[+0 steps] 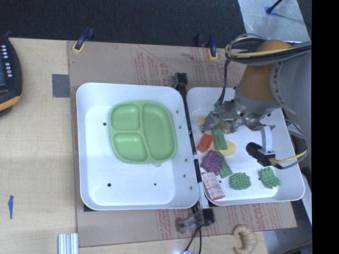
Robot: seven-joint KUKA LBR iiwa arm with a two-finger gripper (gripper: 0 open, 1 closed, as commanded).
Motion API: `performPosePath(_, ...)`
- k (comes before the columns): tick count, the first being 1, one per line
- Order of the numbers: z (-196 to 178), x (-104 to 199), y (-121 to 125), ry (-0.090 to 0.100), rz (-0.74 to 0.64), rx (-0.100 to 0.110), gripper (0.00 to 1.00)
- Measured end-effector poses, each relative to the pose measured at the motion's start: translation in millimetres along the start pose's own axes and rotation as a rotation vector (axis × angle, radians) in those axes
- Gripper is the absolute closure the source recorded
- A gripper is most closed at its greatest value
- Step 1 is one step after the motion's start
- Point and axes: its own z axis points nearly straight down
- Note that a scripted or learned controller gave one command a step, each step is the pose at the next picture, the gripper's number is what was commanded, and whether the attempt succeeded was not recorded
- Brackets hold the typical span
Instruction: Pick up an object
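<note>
Brown cardboard covers the bench under two white bins. On the left, the left bin holds a green divided plate. To the right, the right bin holds a cluster of small toys: an orange block, a green stick, a purple piece, a red-and-white packet at the near left corner, and two knobbly green pieces along the near side. Reaching in from the right, the gripper hangs low over the bin's far left part, just above the orange block and green stick. Whether it grips anything, I cannot tell.
</note>
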Motion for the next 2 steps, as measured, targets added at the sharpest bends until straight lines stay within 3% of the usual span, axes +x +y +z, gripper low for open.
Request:
performPosePath(1,8,-12,54,-0.001,0.0,-0.01,0.0)
performPosePath(2,7,-6,22,-0.002,0.005,-0.006,0.0)
